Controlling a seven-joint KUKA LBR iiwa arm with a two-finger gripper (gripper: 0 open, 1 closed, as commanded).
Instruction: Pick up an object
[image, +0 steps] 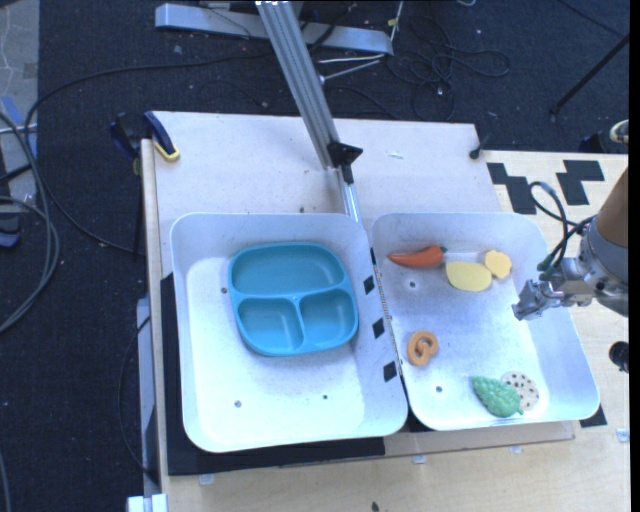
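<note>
The pincer (527, 303) is seen poised over the right bin's (560, 350) right edge; its state cannot be told. Just left are pictured a carrot (417, 257), pretzel (422, 347) and cookie (520, 386).

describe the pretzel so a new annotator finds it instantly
Start at the right-hand white bin, the one without the blue divided plate. Near that bin's left wall, about midway down, lies a small pretzel. It is the only orange-brown looped item, lying apart from the carrot above it.
</note>
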